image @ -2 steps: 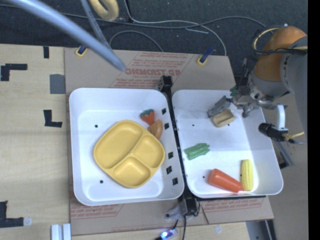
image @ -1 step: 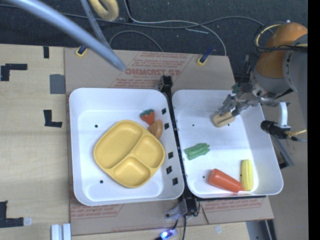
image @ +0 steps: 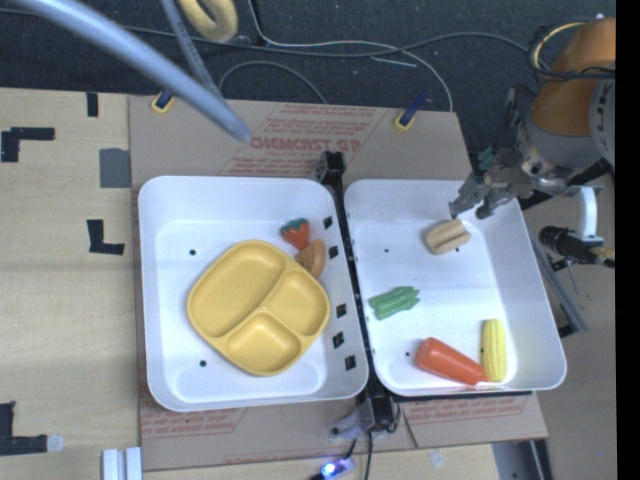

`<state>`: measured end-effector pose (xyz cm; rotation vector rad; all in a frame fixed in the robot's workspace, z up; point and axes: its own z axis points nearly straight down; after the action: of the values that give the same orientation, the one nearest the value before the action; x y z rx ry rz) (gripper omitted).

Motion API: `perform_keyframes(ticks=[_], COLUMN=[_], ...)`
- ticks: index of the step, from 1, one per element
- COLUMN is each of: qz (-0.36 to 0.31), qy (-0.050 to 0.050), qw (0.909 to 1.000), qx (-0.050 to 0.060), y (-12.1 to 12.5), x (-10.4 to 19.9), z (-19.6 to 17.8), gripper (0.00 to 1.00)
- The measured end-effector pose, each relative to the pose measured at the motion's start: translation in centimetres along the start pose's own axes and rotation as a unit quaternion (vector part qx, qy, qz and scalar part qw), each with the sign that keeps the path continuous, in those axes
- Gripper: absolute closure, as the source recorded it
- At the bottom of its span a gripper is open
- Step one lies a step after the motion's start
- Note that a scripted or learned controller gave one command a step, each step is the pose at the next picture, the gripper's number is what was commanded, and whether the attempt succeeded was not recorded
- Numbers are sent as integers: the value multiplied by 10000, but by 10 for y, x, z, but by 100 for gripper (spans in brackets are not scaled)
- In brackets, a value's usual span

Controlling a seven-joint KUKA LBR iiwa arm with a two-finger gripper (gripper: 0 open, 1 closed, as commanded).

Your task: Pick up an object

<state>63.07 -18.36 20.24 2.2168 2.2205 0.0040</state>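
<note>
The left shallow white bin point(image: 160, 268) on the counter point(image: 60, 268) contains a yellow three-compartment plastic plate point(image: 258, 308). A small red-and-green toy strawberry point(image: 295, 232) and a brown rounded toy piece point(image: 313, 257) lie just beside the plate's upper right edge. The right shallow white bin point(image: 530, 298) contains a tan bread-roll-shaped toy point(image: 446, 236) near its upper wall, a green toy vegetable point(image: 393, 301) at centre, and an orange toy carrot point(image: 449, 361) touching a yellow toy corn cob point(image: 493, 349) at the lower right. The tool point(image: 479, 204) hangs just above the roll; finger state cannot be determined.
</note>
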Motion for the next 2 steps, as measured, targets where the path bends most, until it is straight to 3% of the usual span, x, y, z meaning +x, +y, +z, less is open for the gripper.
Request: perform_keyframes(ticks=[1,2], qz=[1,-15], qy=[4,12], qw=[10000,10000], qx=[16,37], y=[1,-18], x=[1,49], z=[-17,-9], gripper=[100,100])
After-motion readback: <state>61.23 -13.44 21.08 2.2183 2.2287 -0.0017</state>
